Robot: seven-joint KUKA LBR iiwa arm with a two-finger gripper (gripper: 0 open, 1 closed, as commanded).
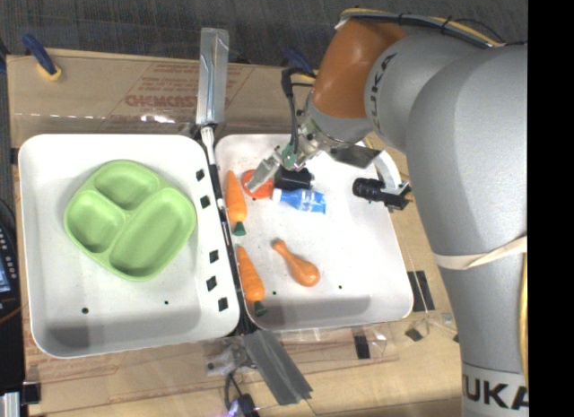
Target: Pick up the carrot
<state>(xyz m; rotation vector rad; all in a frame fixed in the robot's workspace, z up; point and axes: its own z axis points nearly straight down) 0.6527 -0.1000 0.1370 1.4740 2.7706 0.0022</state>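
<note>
Gripper (pixel 269 176) hovers by one carrot (pixel 235 198) at the bin wall (pixel 215 209), grip unclear to us; we fear a sideways slip.

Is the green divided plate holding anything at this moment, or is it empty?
Empty. The green divided plate in the left bin shows bare compartments; both carrots lie in the right bin.

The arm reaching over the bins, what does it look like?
The arm is bulky, smooth and rounded, light grey with an orange band above the wrist. Black cables run along it. Black letters "UKA" mark its lower casing. The gripper is small, metallic and black.
</note>
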